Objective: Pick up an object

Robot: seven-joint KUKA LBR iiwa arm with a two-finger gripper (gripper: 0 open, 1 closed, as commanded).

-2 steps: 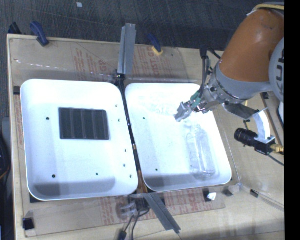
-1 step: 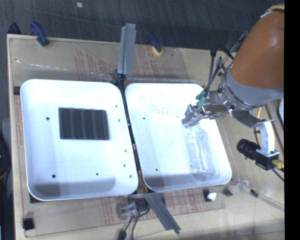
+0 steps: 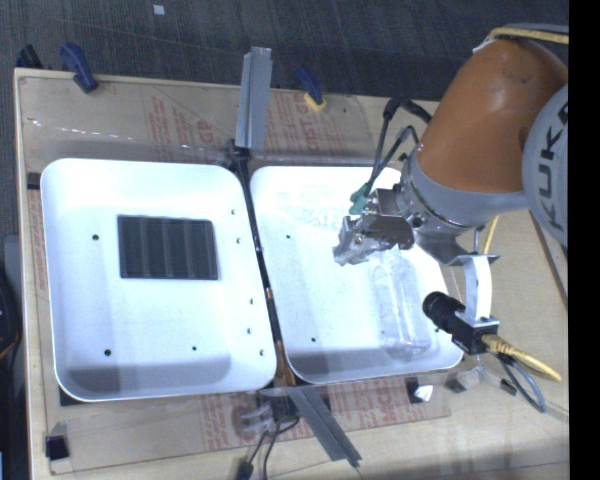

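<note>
A clear plastic bottle (image 3: 398, 306) lay in the right bin (image 3: 310, 328), long axis running near-to-far, just below the hand (image 3: 365, 236); I couldn't tell the hand's grip.

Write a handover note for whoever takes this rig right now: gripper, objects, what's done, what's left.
Gripper: low over the right bin, near its upper middle; finger state cannot be read from this view.
Objects: a clear plastic bottle lies in the right bin, just below and right of the gripper. A dark ribbed rectangular block lies flat in the left bin.
Done: arm positioned over the right bin; no grasp confirmed.
Left: secure an object and lift it; the bottle is probably the nearest candidate.
</note>
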